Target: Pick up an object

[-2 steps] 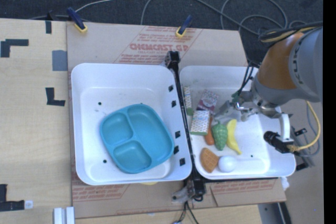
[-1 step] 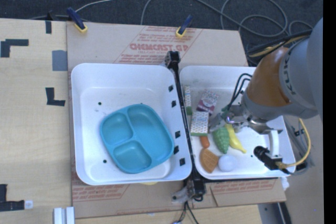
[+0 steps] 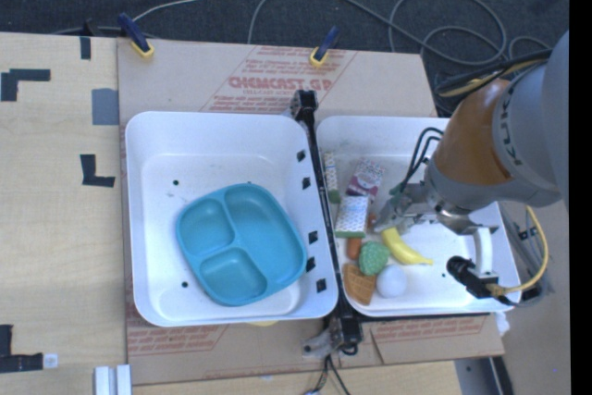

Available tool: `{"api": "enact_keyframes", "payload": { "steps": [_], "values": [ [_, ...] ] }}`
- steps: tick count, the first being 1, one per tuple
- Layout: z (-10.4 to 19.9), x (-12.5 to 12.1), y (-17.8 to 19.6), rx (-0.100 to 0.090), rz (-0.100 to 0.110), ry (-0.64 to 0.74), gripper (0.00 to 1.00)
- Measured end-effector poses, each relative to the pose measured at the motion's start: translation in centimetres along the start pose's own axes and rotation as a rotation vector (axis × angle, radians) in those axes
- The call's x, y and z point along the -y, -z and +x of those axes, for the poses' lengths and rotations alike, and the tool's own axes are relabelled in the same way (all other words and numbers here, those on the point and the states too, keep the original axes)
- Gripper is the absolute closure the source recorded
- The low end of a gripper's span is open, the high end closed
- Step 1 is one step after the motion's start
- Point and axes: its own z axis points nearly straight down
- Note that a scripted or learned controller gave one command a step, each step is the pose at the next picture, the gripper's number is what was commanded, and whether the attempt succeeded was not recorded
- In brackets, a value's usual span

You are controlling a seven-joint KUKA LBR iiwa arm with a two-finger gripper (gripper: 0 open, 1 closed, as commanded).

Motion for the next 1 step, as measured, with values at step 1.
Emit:
{"api": "enact_keyframes", "payload": {
  "steps": [1],
  "values": [
    [6.7, 1.29, 8.18, -0.009, 0.004, 0.008, 1.0]
  ]
}}
